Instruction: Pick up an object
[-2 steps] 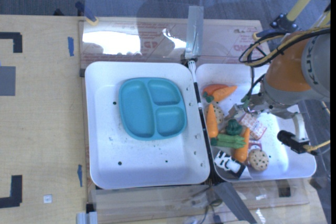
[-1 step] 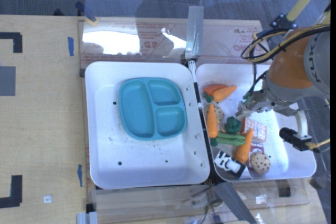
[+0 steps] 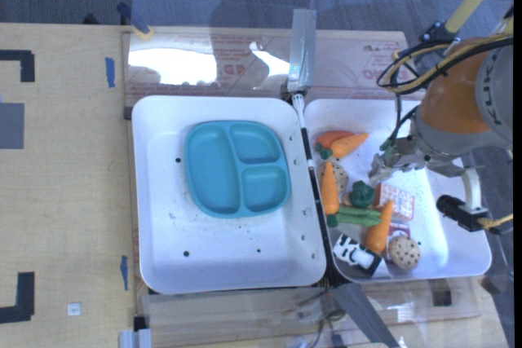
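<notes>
Because the task names no particular object, the choice falls to whatever lies closest under the tool (image 3: 383, 165), which hangs over the upper middle of the right bin (image 3: 469, 253) at the end of the arm (image 3: 461, 106) reaching in from the right. I cannot tell from this slant how wide the tool is set, and nothing shows inside it.

The candidates crowd the left half of that bin. An orange carrot (image 3: 347, 144) lies just up and left of the tool, its long axis running left to right with a slight upward tilt. A second carrot (image 3: 329, 187) lies along the bin's left wall, its long axis running top to bottom. Down and left of the tool sit a green broccoli piece (image 3: 361, 194) and a green pod (image 3: 359, 215); further down are a third carrot (image 3: 379, 229), a cookie (image 3: 403, 251) and a black-and-white piece (image 3: 353, 250). A red-and-white packet (image 3: 397, 201) lies almost directly below the tool.

The left bin (image 3: 163, 248) holds a blue divided plate (image 3: 236, 169), well apart from the tool.

In my judgement the packet or the broccoli is nearest, so a short descent slightly down-left would serve.
</notes>
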Available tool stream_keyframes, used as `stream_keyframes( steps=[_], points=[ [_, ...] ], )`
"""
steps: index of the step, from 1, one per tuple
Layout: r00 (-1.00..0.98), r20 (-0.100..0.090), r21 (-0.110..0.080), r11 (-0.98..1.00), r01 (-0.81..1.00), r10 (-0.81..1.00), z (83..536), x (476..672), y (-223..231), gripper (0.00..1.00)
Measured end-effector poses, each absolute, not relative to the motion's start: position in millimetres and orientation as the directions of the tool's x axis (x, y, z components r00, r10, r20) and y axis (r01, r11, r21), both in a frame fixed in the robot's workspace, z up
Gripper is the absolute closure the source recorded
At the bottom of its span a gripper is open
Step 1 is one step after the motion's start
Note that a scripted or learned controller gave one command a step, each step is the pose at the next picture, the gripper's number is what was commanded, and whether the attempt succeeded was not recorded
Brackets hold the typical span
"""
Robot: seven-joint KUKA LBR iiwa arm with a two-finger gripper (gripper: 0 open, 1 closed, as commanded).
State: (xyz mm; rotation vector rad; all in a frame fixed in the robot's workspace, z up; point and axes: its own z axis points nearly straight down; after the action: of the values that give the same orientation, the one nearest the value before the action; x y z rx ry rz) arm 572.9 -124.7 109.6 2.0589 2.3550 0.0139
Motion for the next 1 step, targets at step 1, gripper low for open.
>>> stream_keyframes(
  steps=[1],
  points=[
    [-0.134,-0.004,0.014,0.134,0.991,0.991,108.8,572.5,-124.7,0.0]
  ],
)
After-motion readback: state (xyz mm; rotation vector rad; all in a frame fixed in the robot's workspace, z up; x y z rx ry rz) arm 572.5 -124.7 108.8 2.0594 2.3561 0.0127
